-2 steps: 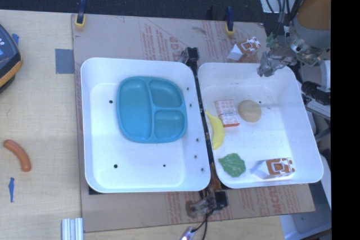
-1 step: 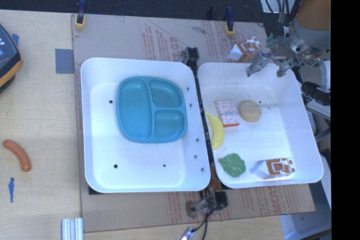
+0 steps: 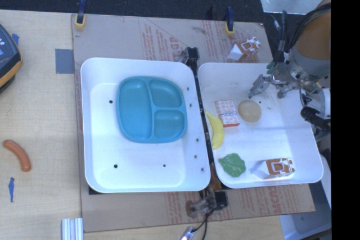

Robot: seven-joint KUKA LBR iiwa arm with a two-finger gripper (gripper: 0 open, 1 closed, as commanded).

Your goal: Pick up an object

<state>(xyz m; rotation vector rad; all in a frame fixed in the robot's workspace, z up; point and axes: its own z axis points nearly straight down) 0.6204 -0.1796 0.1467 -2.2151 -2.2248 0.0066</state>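
Trouble looked likely to me; the jaws (image 3: 260, 89) hung spread apart, clamped on nothing, above the right bin (image 3: 292, 137); nearest lay the tan round object (image 3: 250, 111), just beside a small carton (image 3: 226, 112); a descent from there could skid off its rounded top.

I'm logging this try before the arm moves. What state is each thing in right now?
Blue plastic divided plate: flat in left bin, nothing on it.
Yellow banana: lying against right bin's left wall.
Red-and-white small box: flat.
Beige round ball: resting, untouched.
Green leafy toy: flat.
Orange-and-white carton: tipped on its side.
End effector: above right bin, holding nothing.
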